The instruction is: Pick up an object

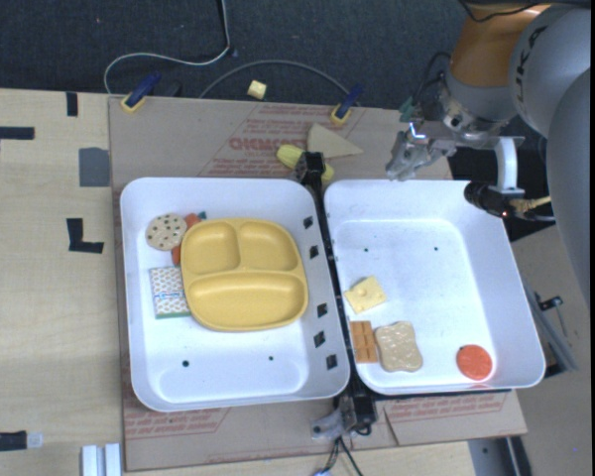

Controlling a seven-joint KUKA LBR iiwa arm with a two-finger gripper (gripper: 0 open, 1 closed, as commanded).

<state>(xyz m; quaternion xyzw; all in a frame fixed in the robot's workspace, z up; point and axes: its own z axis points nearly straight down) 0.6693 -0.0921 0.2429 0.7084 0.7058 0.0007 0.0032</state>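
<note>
We see the gripper (409,159) above the right bin's (496,266) far rim, cannot tell its fingers' state, pale holed cheese wedge (365,295) well apart at its 6 o'clock, bumpy tan cracker (398,346) beside, glossy orange disc (475,362) at 5 o'clock.

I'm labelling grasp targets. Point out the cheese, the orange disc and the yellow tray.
cheese (365,295), camera view, middle of its top face
orange disc (474,362), camera view, centre of the disc
yellow tray (246,302), camera view, floor of its large compartment
</note>
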